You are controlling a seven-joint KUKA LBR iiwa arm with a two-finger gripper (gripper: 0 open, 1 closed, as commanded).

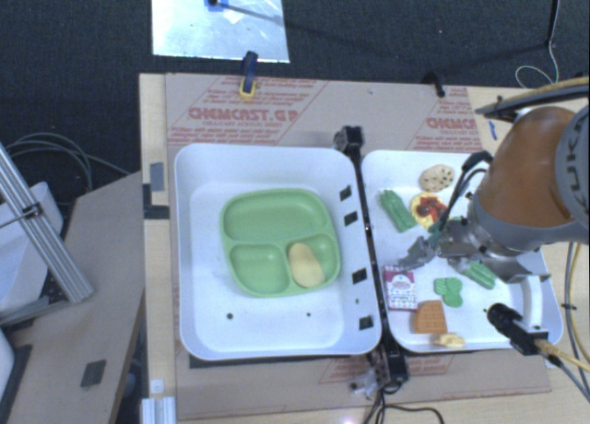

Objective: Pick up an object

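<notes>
My gripper (pixel 420 252) hangs low over the middle of the right bin (pixel 461 162), reaching in from the right under the orange wrist band. Just below it lies a small red and white carton (pixel 400 288). A green pod (pixel 398 210) lies above and left of it, and a red and yellow piece (pixel 427 207) lies just above it. A cookie (pixel 436 176) sits near the bin's far edge. A small green piece (pixel 450 290), an orange waffle (pixel 429 317) and a yellow scrap (pixel 450 341) lie toward the front. Nothing shows in the gripper.
The left bin (pixel 203 229) holds a green divided plate (pixel 267 210) with a yellow potato-like lump (pixel 307 265) in its lower right compartment. Black clips line the wall between the bins. Another green piece (pixel 480 275) lies partly under the arm.
</notes>
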